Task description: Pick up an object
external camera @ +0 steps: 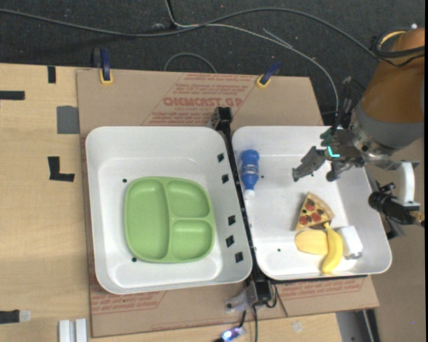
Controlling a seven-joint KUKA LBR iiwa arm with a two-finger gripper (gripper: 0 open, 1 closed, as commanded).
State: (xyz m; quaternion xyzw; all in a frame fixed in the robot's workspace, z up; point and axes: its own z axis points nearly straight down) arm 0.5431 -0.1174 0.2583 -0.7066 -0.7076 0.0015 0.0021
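Closest to the camera, below the gripper, a banana [332,251] lies in the right bin [285,262] with a yellow piece [311,243] and a white block [351,241] touching it. A pizza slice [314,211] lies just under the gripper [319,165], whose fingers are spread with nothing between them. To its left a blue bottle [249,168] rests by the wall. Farther left, a green divided plate [169,219] sits in the left bin [103,148]. Both bins stand on cardboard [192,98] clamped on a wooden bench [28,212]; behind, cables [200,26] cross dark floor.
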